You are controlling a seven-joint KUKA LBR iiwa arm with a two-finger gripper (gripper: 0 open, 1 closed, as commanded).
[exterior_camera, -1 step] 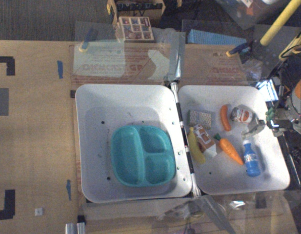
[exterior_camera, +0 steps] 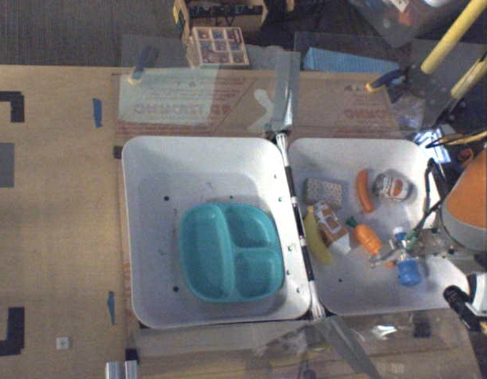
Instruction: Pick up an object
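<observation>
In the right bin (exterior_camera: 338, 152) lie a grey speckled pad (exterior_camera: 324, 189), a small orange sausage shape (exterior_camera: 364, 190), a tin can on its side (exterior_camera: 391, 186), a yellow banana (exterior_camera: 316, 237), a brown carton (exterior_camera: 331, 223), an orange carrot (exterior_camera: 368, 239) and a blue cup-like thing (exterior_camera: 410, 272). My gripper (exterior_camera: 390, 253) reaches in from the right, low over the bin floor. It sits between the carrot and the blue thing, close to both. Nothing is visibly held in it.
The left bin (exterior_camera: 148, 164) holds a teal divided plate (exterior_camera: 230, 251). The arm's orange band (exterior_camera: 473, 194) hangs over the right bin's right rim. Cardboard sheets and small boxes (exterior_camera: 218, 44) lie beyond the bins at the back.
</observation>
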